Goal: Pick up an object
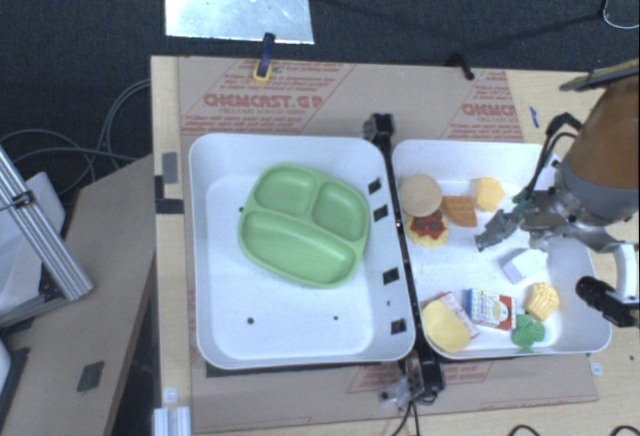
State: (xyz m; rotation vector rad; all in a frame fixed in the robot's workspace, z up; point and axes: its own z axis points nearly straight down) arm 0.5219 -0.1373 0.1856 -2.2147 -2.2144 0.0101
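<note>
1. White block (514, 267): a small pale piece lying flat on the floor of the right bin (470, 156), slightly tilted. It is the item closest to the gripper (497, 230), so it is judged the likeliest target. It lies just below and a little right of the fingertips, towards the near rim.

2. Gripper: dark, two-fingered, hanging over the middle of the right bin and pointing left. The fingers appear parted, with nothing between them. One tip reaches down-left, the other sits higher.

3. Deciding relation: the block is offset from the tips towards the near edge and back towards the wrist. The judgement is that a straight descent from this spot would land on bare floor left of the block; a short shift towards the near rim and back to the right seems needed first.

4. Neighbours above: an orange piece (460, 210) and a yellow piece (489, 193) lie left of and above the tips, near but apart. A toy burger (423, 206) lies further left against the divider.

5. Neighbours below: corn (542, 301) sits just beside the block on its lower right. A small carton (487, 308), a yellow wedge (446, 324) and a green floret (528, 331) line the near wall.

6. Arm (610, 159): enters from the right, its bulk over the bin's right wall.

7. Left bin (215, 224): holds a green tray (305, 224) with three compartments, well apart from the gripper.
</note>
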